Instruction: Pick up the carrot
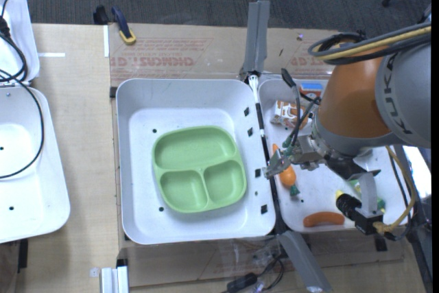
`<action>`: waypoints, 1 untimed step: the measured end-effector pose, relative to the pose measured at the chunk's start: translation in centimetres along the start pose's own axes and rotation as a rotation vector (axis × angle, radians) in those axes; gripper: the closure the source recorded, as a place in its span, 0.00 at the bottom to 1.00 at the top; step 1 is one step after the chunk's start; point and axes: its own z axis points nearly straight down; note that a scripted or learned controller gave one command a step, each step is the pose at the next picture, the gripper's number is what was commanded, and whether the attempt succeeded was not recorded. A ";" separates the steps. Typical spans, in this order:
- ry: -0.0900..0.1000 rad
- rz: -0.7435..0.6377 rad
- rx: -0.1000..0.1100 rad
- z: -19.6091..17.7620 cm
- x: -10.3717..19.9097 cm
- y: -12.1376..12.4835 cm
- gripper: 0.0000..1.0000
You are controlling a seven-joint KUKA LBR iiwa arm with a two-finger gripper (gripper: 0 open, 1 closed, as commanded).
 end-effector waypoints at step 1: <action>0.001 -0.009 0.000 0.8 -4.5 -0.7 0.00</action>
